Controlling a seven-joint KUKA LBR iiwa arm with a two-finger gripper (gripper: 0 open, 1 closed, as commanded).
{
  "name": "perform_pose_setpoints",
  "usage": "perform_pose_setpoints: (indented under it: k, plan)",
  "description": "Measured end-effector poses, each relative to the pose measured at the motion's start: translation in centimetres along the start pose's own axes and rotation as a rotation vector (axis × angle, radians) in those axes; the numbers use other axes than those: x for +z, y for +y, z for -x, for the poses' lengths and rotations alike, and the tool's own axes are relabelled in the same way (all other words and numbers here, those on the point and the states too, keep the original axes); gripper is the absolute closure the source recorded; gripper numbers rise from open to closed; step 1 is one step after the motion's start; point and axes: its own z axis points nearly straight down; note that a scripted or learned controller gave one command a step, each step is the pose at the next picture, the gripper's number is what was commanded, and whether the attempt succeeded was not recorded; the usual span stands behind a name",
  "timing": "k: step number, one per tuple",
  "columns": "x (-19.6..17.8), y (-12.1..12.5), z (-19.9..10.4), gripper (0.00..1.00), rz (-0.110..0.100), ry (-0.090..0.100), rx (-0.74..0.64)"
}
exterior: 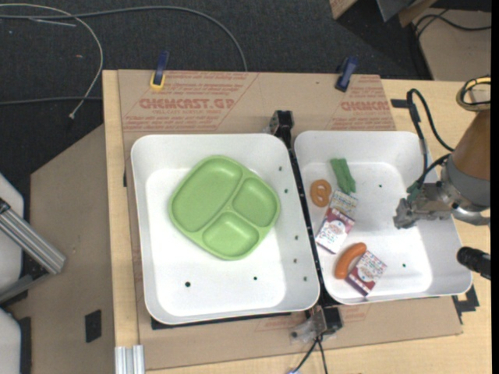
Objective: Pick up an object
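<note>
- We see two shallow white bins side by side on the bench: the left bin (156,287) carries a green divided plate (224,206), and the right bin (390,142) carries the small objects we may pick from.
- The candidates sit along the right bin's left half, near the divider: a green bar (341,174) at the top, a round orange-brown piece (320,192) just beside it, two small printed packets (337,221) below, then an orange sausage-shaped toy (350,260) touching another printed packet (366,272).
- They lie loosely, some touching or overlapping, which we judge makes a clean grasp on a single item harder.
- The gripper (407,215) reaches in from the right and sits low over the bin's bare right-hand floor, well apart from every object.
- We cannot tell whether the pincer is released or clenched; it appears as a small dark grey mass, and we see nothing held in it.
- We judge the task barely begun: no object is lifted.
- The next move, as we read it, calls for travelling left toward the cluster; the sausage toy or the green bar look the most isolated targets.
</note>
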Motion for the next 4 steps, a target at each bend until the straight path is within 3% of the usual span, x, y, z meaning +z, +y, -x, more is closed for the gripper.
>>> perform_pose_setpoints:
  k: [1, 3, 4]
  plan:
    - [-5.4, 0.2, 0.0, 1.00, 0.001, 0.000, -0.001]
    - [-7.2, 0.6, -10.1, 1.00, -0.005, 0.004, -0.006]
    - [-6.1, -0.2, -15.4, 1.00, -0.010, 0.006, -0.005]
